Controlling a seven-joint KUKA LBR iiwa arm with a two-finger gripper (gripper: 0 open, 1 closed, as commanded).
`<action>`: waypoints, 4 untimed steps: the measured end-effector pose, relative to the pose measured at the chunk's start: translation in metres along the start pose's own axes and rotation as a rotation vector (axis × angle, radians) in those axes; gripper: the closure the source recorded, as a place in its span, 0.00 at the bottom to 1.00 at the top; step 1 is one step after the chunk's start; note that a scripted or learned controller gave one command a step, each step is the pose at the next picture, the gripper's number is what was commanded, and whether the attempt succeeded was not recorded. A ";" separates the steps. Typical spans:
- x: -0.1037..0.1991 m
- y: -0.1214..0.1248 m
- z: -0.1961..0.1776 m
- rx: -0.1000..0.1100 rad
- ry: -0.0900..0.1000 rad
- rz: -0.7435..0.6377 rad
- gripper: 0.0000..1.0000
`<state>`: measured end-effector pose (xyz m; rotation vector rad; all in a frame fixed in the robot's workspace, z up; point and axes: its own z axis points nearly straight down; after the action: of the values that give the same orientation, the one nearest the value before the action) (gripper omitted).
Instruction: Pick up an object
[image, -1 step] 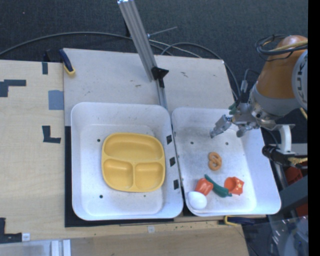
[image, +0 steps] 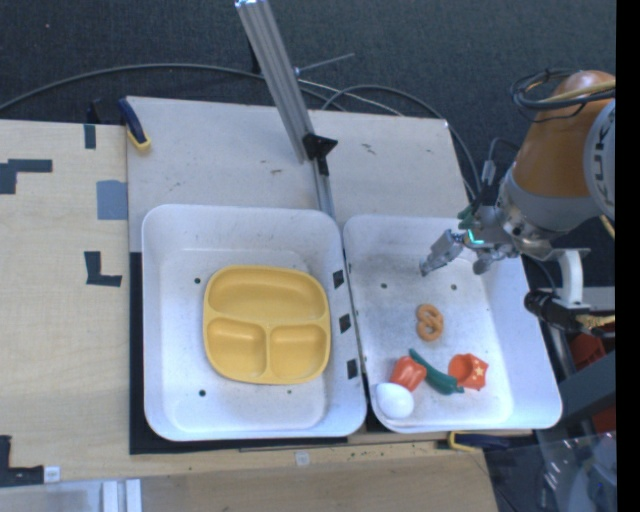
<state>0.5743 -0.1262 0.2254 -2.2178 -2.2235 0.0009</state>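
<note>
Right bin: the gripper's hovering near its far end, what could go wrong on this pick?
1. The orange toy pepper, dark green curved piece, orange-red star block and white egg crowd together; a grab could nudge neighbours or catch two.
2. The small brown pretzel lies flat and may slip.
3. The gripper hangs near the right bin wall and could clip it.

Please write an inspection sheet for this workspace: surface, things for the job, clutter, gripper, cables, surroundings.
Surface: two white bins, left bin and right bin, on a bench.
Job's things: in the right bin, pretzel, white egg, orange pepper, green piece, orange star block.
Clutter: yellow divided plate in the left bin.
Gripper: gripper over the right bin's far part, holding nothing.
Cables: black cables behind the bench.
Surroundings: metal post, dark floor.
</note>
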 end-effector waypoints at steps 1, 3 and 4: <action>-0.002 -0.004 0.044 0.004 -0.001 0.001 0.00; 0.007 -0.003 0.135 -0.006 -0.006 0.002 0.00; 0.008 -0.002 0.123 -0.006 -0.004 0.000 1.00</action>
<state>0.5717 -0.1181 0.1021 -2.2229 -2.2279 -0.0017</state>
